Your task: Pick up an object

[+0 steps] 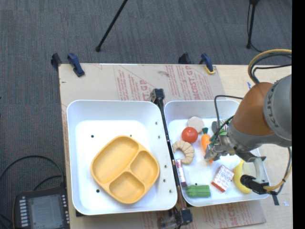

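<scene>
Two bins are sitting side by side: the left bin (78, 128) is holding a yellow plate (125, 168), while the arm (262, 116) is reaching into the right bin (224, 106). Its gripper (211, 152) is hovering at the carrot (205, 141), near a tomato (189, 134).

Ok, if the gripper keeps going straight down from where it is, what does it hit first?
Most likely the carrot, just under the gripper in the right bin; depth is hard to judge from this slanted view.
</scene>
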Robot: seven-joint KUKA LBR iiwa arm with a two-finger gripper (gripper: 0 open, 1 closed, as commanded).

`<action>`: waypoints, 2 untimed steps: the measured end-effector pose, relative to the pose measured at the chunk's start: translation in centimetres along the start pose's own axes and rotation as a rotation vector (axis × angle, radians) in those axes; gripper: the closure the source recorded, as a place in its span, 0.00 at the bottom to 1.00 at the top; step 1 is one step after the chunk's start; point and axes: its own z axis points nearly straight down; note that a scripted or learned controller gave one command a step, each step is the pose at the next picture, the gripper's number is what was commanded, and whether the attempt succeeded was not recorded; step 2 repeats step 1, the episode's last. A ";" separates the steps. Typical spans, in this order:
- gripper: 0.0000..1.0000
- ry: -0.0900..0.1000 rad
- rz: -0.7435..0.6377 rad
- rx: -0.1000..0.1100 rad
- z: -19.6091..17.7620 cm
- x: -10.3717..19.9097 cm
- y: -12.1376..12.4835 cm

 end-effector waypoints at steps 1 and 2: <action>1.00 -0.003 -0.006 -0.006 -9.3 9.9 -3.9; 1.00 -0.003 -0.006 -0.006 -9.3 9.9 -3.9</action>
